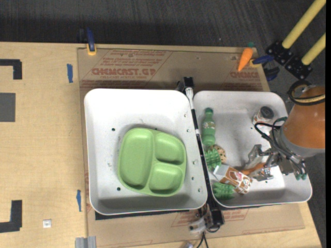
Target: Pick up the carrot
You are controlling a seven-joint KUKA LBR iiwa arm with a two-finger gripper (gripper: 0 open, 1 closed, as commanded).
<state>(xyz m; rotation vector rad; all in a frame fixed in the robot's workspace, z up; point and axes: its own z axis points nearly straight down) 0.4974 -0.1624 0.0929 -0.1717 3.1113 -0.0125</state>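
Worktop (41,154) of pale board, seen from above at a slant, with a cardboard sheet (129,68) printed in red lettering lying under two shallow white bins side by side. Left bin (98,138) carries one green divided plate (151,160), three compartments, sitting a little toward the bin's near right. Right bin (235,105) is cluttered along its left wall: a green bottle (208,125) lying lengthwise, below it a small speckled round item (219,153), then a brown-and-white packet (237,179) and a green ridged piece (223,191) near the front corner. A small dark round object (266,111) sits near the bin's far right corner. The arm (307,125) enters from the right, orange band showing, low over the right bin's right side. The hand (258,161) hangs just above the bin floor, right of the packet; too much cable and metal around its tip, so cannot tell whether it is spread or pressed together. The carrot (245,58), small and orange with a green top, lies outside both bins on the cardboard beyond the right bin's far edge, well apart from the hand.
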